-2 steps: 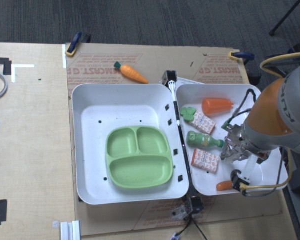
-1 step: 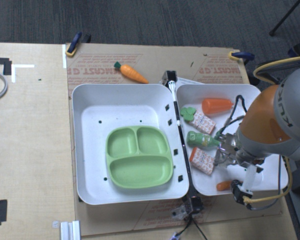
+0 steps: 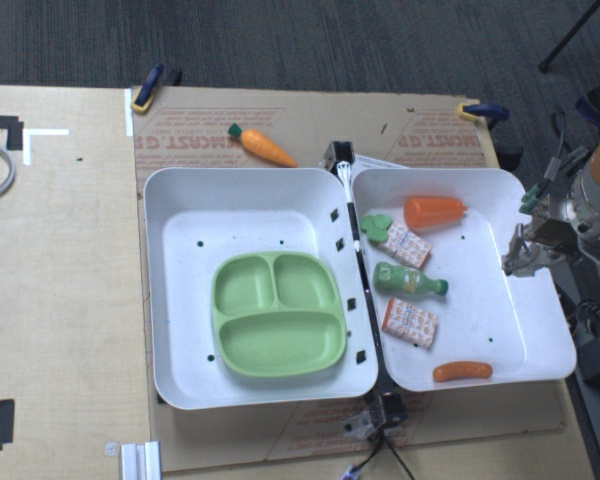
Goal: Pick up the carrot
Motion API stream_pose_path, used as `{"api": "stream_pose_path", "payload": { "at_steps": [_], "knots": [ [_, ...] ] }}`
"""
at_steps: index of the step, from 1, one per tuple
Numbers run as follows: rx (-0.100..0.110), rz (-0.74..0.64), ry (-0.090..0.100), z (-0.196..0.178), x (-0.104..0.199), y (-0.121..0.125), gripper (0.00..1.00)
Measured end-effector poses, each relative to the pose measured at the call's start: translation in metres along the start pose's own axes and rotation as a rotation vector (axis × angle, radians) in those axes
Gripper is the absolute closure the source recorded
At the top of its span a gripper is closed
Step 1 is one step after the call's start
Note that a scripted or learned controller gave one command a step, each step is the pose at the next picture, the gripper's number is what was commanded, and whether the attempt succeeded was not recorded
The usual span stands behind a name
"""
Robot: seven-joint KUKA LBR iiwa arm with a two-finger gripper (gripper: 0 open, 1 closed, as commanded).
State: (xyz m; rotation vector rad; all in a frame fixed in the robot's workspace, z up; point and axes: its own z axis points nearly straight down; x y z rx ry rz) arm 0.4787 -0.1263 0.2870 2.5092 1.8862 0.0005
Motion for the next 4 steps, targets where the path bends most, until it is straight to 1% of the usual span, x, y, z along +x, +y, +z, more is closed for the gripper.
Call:
{"api": "stream_pose_path", "payload": {
  "at_steps": [1,2,3,4],
  "knots": [
    [0.004,0.184,0.001,0.159,0.028,-0.01,1.0],
    [0.004,0.01,0.002,0.195,0.014,-0.006,1.0],
    [0.001,-0.162,0.0,0.025,-0.023,0.027,1.0],
    [0.003,-0.018,0.002,0.181,0.025,-0.009,1.0]
  ]
}}
